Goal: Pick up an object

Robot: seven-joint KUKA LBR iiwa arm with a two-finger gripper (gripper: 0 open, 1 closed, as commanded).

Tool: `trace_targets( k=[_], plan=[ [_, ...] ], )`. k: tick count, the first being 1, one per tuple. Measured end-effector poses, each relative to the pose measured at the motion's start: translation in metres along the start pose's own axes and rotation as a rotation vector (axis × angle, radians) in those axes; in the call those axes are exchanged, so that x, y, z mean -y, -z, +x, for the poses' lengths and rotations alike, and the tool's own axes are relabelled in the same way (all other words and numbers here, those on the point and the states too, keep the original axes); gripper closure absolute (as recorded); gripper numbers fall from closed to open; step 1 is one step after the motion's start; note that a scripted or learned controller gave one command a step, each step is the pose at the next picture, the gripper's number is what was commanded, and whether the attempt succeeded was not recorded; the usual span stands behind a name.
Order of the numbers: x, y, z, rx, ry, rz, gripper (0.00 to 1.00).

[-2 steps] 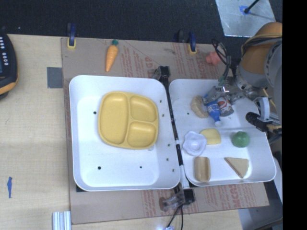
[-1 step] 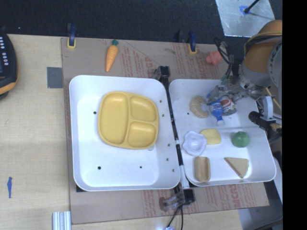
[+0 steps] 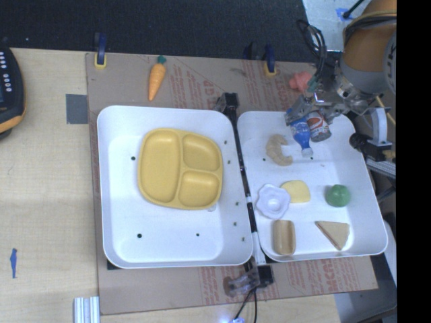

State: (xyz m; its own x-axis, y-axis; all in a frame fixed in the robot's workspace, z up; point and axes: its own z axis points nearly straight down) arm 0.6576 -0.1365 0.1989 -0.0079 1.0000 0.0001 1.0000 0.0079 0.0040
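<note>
My gripper (image 3: 311,121) hangs over the far part of the right bin (image 3: 377,241), reaching in from the right. A small blue, red and white can (image 3: 315,128) sits tilted between its fingers, just above the bin floor, with a small shadow under it. In the same bin lie a tan curved piece (image 3: 278,149), a yellow piece (image 3: 296,192), a white flower-shaped piece (image 3: 271,200), a green ball (image 3: 338,195), a tan loaf (image 3: 283,237) and a bread wedge (image 3: 333,233).
The left bin (image 3: 118,234) holds a yellow divided plate (image 3: 180,168). A toy carrot (image 3: 156,78) and a pink item (image 3: 301,81) lie on the cardboard behind the bins. A black and orange device (image 3: 10,89) sits at the far left.
</note>
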Motion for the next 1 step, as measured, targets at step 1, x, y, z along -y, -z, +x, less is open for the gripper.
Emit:
trace_targets(
  k=[1],
  plan=[
    [0.0406,-0.0074,0.0611,-0.001,0.002,0.012,1.0]
  ],
)
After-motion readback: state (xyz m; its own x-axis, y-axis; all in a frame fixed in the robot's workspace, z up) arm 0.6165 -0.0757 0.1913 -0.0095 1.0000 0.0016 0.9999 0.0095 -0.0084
